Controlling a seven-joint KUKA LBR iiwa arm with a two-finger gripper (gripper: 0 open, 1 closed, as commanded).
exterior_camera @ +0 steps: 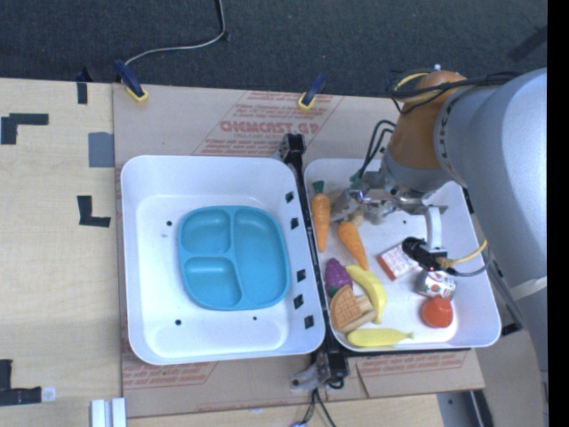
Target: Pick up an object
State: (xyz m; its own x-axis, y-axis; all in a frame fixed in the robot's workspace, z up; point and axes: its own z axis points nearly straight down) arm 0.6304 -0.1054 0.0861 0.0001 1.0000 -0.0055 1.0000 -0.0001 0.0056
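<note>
Two carrots [320, 220], long axes running near-far, by end effector [366, 205]

Right bin [480, 327] crowded; left bin [142, 194] roomy around plate [235, 257].

On the counter [53, 265] two bins stand side by side. The left bin [142, 185] holds a plate [234, 258]. In the right bin [476, 314], two carrots [322, 219] lie at its left side, a banana [368, 290] lies below them, and a tomato [436, 312] lies further right.
</note>
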